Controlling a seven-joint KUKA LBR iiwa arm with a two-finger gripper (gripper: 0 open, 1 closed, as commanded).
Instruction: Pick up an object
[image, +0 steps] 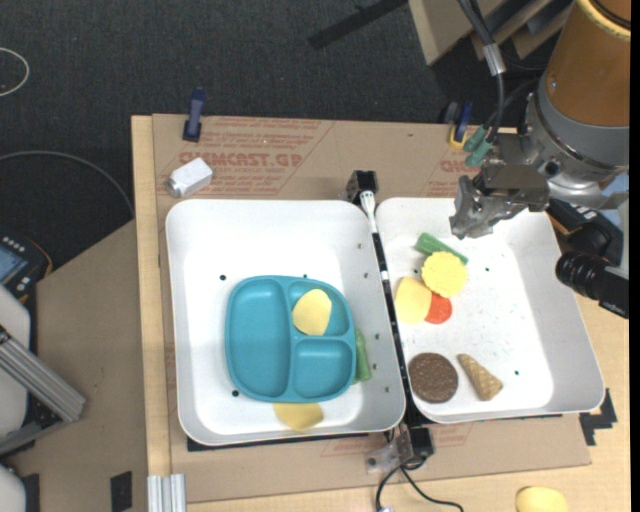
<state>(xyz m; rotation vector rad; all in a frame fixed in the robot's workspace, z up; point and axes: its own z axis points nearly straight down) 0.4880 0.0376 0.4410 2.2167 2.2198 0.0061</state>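
Hovering above right bin (560, 330), claw (470, 222) grips nothing; whether it's open or closed, cannot tell. Pick not yet done. Candidates below: yellow disc (444, 273), red piece (439, 310), brown cookie (433, 376), cone (481, 376). Descent, grasp, lift all remain.

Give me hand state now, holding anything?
Hand: above the right bin, nothing visible between its fingers; open or closed cannot be told.
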